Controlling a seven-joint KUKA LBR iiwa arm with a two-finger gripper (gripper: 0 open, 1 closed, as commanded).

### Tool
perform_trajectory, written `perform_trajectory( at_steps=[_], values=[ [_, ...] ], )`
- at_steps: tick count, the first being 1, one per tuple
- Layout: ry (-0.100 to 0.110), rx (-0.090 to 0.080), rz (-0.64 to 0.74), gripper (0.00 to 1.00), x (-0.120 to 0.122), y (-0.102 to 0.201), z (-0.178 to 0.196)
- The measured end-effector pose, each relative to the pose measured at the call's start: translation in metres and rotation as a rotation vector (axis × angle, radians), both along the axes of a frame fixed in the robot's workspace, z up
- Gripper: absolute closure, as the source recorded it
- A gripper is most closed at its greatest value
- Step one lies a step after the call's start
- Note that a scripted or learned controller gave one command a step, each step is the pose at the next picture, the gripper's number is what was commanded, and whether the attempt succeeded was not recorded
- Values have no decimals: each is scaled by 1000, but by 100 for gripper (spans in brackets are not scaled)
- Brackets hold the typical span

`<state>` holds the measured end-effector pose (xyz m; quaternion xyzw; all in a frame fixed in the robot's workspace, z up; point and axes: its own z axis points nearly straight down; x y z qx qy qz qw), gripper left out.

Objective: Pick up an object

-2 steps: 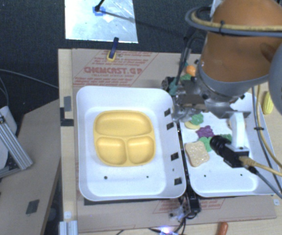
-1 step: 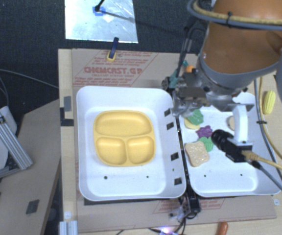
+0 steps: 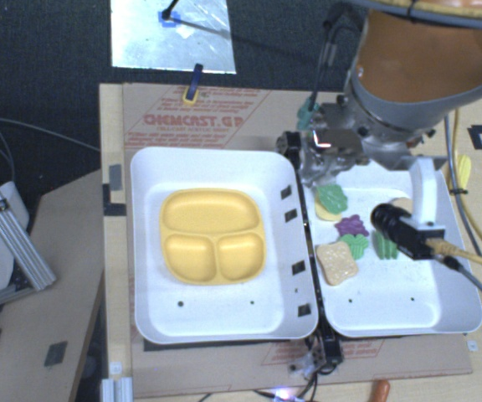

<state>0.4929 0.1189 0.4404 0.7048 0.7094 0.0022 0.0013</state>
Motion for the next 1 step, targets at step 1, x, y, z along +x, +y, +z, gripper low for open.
perform_trajectory(
  at_steps=[1],
  values=[
    [0,0,5,100,0,0,10]
  ],
)
